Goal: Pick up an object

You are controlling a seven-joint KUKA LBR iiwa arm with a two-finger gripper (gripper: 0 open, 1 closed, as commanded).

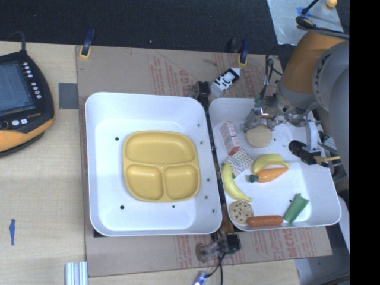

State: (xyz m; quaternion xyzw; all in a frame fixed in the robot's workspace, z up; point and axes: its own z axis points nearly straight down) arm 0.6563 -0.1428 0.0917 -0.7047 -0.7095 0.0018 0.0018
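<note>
My gripper [259, 123] low over tan round cookie [259, 138]; finger spread, cannot tell. Risk: cookie flat, may slip; red carton [230, 138] just left, may get nudged.

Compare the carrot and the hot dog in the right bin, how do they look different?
The carrot is bright orange with a small dark green end, while the hot dog is a duller reddish brown all along. The carrot tapers to its right tip; the hot dog keeps an even thickness. The carrot lies mid-bin, touching a banana; the hot dog lies along the near rim beside a round cookie. Both lie flat, roughly left to right.
</note>
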